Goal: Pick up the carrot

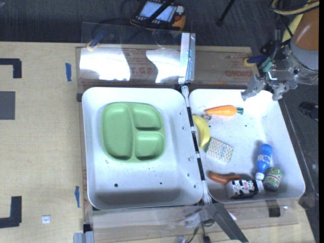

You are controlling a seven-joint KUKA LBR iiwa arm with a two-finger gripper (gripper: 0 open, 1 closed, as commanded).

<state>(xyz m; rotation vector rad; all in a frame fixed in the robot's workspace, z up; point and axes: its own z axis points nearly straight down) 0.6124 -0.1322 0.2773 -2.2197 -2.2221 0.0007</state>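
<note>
Above right bin's (291, 135) far corner | hand (263, 89) spread open; holding nothing | carrot (221, 111) apart, just below-left

The arm (304, 44) comes in as a pale grey rounded casing with a broad orange band across it, smooth and slightly glossy. Yellow cable loops curve above the orange part, and darker cables run along beside them. Below the casing sits a cluster of metal-grey and black fittings, crowded and angular, with small bright blue pieces among them and a short yellow-tipped part sticking out to one side. The hand (263, 91) is made of light grey, flat-sided fingers (251, 91) with blunt ends, catching a white glare from the lighting. Fine detail such as screws or printed markings is too blurred to make out
</note>
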